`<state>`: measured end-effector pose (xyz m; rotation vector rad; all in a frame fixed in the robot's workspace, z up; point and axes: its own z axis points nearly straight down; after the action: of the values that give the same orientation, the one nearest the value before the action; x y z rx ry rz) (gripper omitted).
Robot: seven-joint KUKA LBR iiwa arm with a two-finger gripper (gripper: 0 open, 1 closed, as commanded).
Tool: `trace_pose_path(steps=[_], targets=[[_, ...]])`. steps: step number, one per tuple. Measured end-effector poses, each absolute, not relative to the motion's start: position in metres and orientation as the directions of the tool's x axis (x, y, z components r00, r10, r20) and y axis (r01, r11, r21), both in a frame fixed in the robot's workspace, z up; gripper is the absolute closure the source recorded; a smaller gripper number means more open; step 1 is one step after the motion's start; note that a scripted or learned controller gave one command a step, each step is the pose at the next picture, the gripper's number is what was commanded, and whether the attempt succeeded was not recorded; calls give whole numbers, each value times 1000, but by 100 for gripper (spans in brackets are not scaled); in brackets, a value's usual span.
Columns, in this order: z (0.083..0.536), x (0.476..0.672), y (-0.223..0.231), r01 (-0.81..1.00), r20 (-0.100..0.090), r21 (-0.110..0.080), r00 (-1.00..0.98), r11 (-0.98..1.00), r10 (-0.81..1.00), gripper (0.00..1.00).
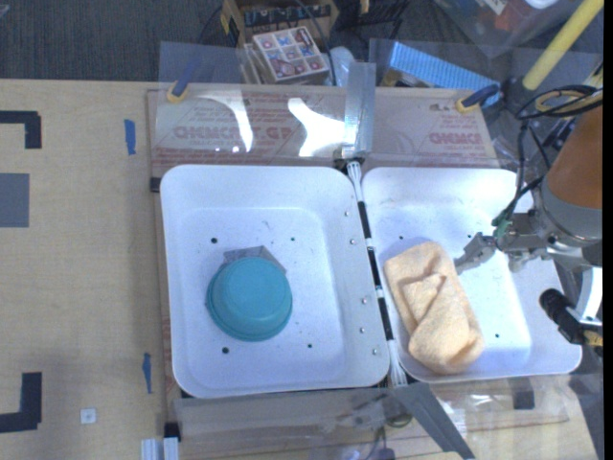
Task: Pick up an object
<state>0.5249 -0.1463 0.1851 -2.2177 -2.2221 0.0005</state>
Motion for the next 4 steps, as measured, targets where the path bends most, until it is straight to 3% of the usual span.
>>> trace_pose_path(steps=[1, 2, 3, 4], targets=[[89, 554, -119, 998, -2, 11, -64, 64, 998, 0], [89, 584, -95, 985, -4, 11, -173, 173, 985, 0], [100, 585, -96, 986, -4, 16, -168, 168, 986, 100], [100, 585, -96, 986, -4, 16, -168, 168, 986, 0]])
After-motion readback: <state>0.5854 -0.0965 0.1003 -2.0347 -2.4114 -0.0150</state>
